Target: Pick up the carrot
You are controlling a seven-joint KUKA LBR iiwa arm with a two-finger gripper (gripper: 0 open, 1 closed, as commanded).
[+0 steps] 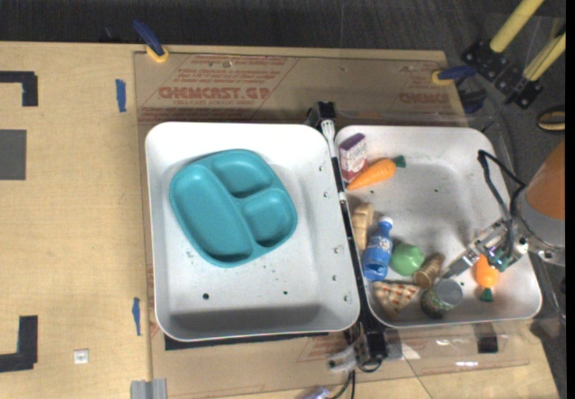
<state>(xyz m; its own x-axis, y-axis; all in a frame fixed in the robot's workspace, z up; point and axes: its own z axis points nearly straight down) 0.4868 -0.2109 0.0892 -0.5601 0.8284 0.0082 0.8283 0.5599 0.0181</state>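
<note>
The carrot (371, 173), orange with a green top, lies in the back left corner of the right bin (449, 150), its tip against a small purple box (353, 155). My gripper (490, 253) is at the front right of the same bin, far from that carrot. It hangs low over a small orange piece with a green end (486, 275). The arm's orange band (550, 195) shows at the right edge.
The left bin (180, 298) holds a teal divided plate (234, 206). In the right bin lie a blue bottle (378, 249), a green ball (407, 259), a tan cone (361, 222), a shell-like piece (395, 295) and a round tin (441, 299). A black cable (496, 174) crosses the bin's right side.
</note>
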